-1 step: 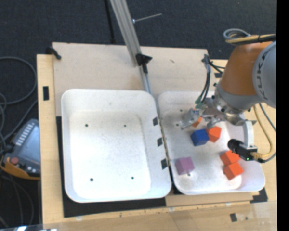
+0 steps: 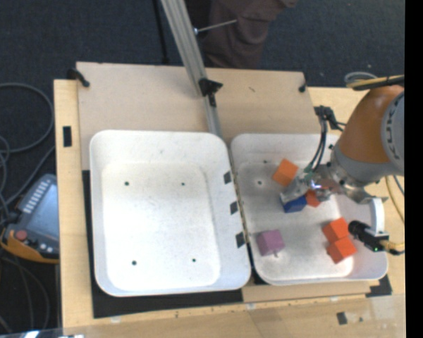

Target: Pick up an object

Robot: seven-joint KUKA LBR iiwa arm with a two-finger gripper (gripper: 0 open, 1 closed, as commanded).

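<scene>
The right bin (image 2: 268,157) holds an orange block (image 2: 285,172), a blue block (image 2: 293,203), a small red piece (image 2: 313,199), a purple cube (image 2: 271,242) and two orange-red blocks (image 2: 337,239). My gripper (image 2: 307,189) reaches in from the right and hangs low over the blue block and the red piece, just right of the orange block. The blue block lies directly under the gripper's tip. Nothing appears lifted off the bin floor.
The left bin (image 2: 106,153) sits beside the right one. A slanted metal rail (image 2: 187,41) runs from the top down to the gap between the bins. Cables and a pendant (image 2: 35,217) lie off the bench at the left.
</scene>
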